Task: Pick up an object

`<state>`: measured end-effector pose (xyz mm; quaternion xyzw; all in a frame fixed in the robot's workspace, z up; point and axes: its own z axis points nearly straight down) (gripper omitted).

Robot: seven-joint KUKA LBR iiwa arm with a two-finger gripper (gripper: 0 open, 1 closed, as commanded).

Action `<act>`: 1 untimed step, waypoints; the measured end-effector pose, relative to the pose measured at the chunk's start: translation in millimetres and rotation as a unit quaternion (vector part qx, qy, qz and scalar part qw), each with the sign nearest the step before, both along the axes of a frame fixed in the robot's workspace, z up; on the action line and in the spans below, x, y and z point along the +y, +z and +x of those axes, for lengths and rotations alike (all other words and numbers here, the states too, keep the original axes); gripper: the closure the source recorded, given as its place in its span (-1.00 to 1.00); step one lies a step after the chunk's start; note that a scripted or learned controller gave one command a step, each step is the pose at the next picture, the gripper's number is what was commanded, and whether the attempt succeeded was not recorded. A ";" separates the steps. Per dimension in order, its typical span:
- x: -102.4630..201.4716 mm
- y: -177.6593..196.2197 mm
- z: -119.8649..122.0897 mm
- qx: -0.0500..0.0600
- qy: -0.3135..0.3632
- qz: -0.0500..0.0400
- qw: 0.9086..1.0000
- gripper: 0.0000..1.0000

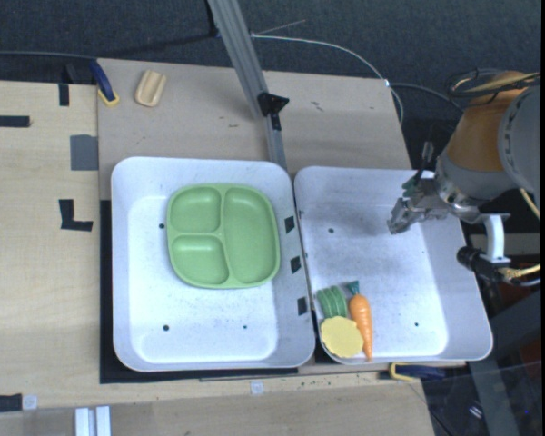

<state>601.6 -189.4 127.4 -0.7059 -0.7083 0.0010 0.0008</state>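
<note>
In the right bin, near its front left corner, lie an orange carrot, a round yellow piece and a green ridged piece, all close together. My gripper hangs over the right bin's back right part, well apart from those objects. Nothing shows between its fingers. In the left bin rests a green divided plate.
A grey pole slants across the bench behind the bins. A small tan object lies on the bench at the back left. Cables run along the bench's right side by the arm.
</note>
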 end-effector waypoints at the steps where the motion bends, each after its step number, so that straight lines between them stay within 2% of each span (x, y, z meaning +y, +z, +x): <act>1: -6.5 53.9 -6.7 -0.003 -0.001 -0.001 1.000 1.00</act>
